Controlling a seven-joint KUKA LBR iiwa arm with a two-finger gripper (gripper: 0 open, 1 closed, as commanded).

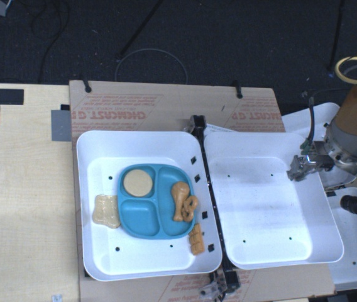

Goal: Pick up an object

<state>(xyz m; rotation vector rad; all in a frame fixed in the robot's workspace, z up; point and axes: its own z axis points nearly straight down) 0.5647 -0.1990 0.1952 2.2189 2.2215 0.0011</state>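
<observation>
we see the blue three-compartment plastic tray (150,211) lying in the left white bin (97,150), well apart from the jaws (296,168), which hang over the right rim of the right white bin (260,257). in the tray sit a round tan cookie-like disc (137,182) and a tan pretzel-shaped toy (183,201). just left of the tray lies a pale toast-shaped piece (106,211); at its lower right, a small orange-brown block (196,239). whether the jaws are apart or together we cannot tell; they look small and blurred.

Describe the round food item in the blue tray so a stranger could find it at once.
Look in the left white bin, at the blue three-compartment plastic tray. The pale tan round flat cookie lies in its upper-left compartment, the only disc-shaped piece; the other pieces nearby are knobbly or squarish.
</observation>
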